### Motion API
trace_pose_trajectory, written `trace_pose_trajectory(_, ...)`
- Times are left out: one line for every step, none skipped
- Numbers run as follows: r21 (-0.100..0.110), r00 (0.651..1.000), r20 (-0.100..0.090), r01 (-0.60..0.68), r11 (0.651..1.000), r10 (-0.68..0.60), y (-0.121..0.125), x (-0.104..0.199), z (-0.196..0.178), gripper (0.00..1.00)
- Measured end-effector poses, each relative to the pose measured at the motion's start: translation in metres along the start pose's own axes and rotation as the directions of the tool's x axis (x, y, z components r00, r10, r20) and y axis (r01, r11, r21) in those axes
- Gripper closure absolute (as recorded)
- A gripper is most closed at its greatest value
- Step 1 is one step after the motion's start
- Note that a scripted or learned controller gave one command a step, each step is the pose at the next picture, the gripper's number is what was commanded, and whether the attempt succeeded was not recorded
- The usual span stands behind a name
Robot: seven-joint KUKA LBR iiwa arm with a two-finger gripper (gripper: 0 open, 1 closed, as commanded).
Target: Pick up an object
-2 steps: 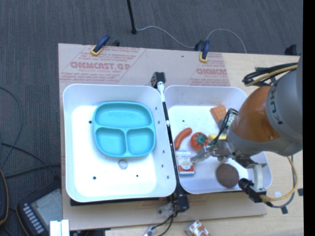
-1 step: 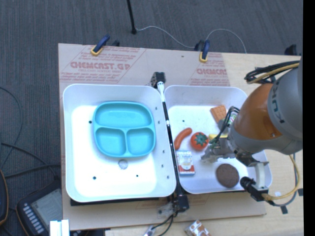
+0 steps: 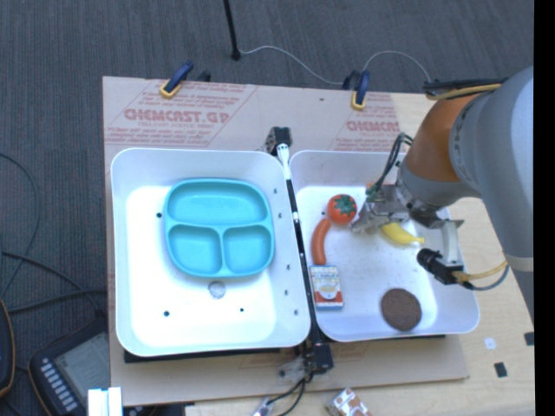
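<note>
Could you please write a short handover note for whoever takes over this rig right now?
Gripper: low in the right bin, between the tomato and the banana; finger state unreadable.
Also in the right bin: orange sausage, small carton, brown round cookie.
Left bin: blue divided plate.
Done: nothing visibly picked up.
Left: grasp one object and lift it.

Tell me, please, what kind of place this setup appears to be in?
Most likely a robotics lab test bench. Two white bins sit on a clamped board over grey carpet, a robot arm reaches in, and toy food such as a tomato lies beside a blue divided plate, with loose cables around.
</note>
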State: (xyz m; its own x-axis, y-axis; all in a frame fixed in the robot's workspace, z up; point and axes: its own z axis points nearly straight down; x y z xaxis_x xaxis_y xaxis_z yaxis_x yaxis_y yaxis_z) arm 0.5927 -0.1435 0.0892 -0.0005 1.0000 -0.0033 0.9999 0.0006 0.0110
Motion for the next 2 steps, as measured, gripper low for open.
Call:
trace_pose_trajectory(0.003,1.0,0.0,0.001,1.0,-0.001,-0.001,0.001,0.001,0.0)
trace_pose_trajectory(0.0,1.0,0.002,0.001,1.0,-0.001,0.0,0.0,-0.01,1.0)
